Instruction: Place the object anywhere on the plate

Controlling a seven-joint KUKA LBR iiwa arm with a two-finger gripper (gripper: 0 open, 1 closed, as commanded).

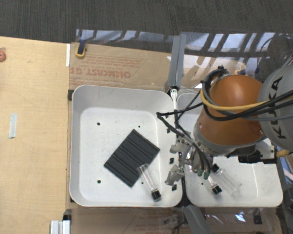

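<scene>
— On the far left, what lies on the bench (pixel 27 155)?

— Bare pale wood, with a small grey strip (pixel 12 126) lying on it, well apart from the bins. Behind the bins lies a flat sheet of brown cardboard (pixel 115 68) with red print.

— And in the left bin (pixel 72 148)?

— A black ribbed plate (pixel 130 158), a flat rectangle turned at a slant, sits near the middle of the floor. Just beside its lower right edge lies a clear tube (pixel 149 179) with a black cap. The capped end points toward the bin's near wall; the clear end meets the plate's edge, though whether it rests on the plate or only touches it I cannot tell.

— So the tube lies mostly on the bin floor?

— Yes, most of its length lies on the white floor.

— Where is the gripper (pixel 174 176)?

— Low over the wall between the two bins, just right of that tube, under a tangle of black cables. How far open it is I cannot tell, nor whether it has hold of anything.

— And further right?

— The right bin (pixel 261 196) holds a second clear tube (pixel 221 184), lying near the gripper. Above it hangs the arm (pixel 232 115), its orange band covering much of that bin.
</scene>
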